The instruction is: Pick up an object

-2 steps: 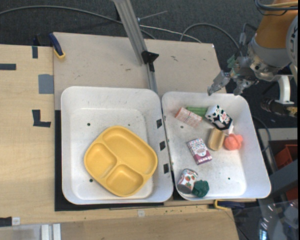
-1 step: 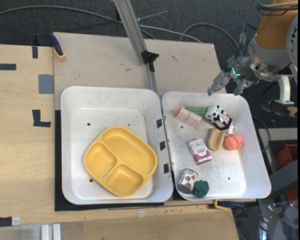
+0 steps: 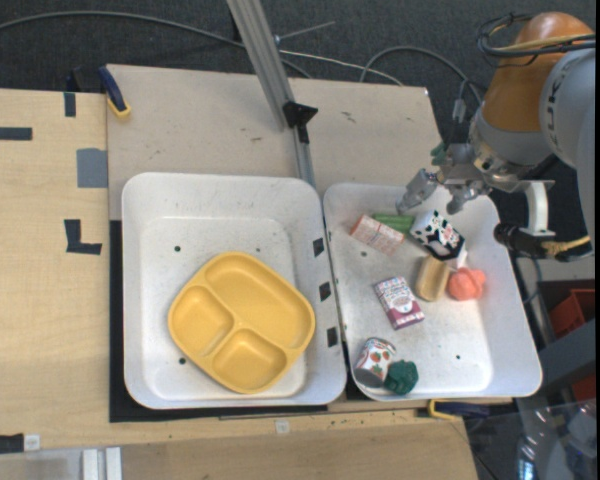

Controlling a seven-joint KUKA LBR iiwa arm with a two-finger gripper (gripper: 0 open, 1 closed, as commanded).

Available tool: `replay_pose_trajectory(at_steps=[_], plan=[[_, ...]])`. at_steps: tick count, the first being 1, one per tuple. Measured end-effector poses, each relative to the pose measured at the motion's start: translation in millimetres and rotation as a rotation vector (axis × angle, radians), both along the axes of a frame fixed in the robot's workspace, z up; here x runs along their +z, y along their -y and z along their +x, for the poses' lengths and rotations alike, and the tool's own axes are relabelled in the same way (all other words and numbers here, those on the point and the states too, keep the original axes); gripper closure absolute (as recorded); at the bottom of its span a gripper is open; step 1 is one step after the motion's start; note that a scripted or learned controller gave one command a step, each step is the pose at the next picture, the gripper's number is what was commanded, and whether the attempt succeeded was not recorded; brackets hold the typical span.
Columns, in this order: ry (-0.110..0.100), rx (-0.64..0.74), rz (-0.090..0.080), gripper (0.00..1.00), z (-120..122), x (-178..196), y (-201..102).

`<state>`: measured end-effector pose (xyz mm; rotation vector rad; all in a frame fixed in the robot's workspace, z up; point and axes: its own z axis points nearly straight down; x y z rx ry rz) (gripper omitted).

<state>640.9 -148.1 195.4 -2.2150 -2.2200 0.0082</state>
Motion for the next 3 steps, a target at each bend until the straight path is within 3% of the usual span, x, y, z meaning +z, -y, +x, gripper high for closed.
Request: replay_pose_trajectory(at_steps=[1, 2, 3], plan=[[0.007, -0.001, -0.001, 0.00, 1.9, -62.3, -3.2], [0.025, -0.001, -0.006, 0.00, 6.4, -67.5, -1.4], [0.029, -0.001, -0.008, 1.00, 7.3, -58.2, -1.3]])
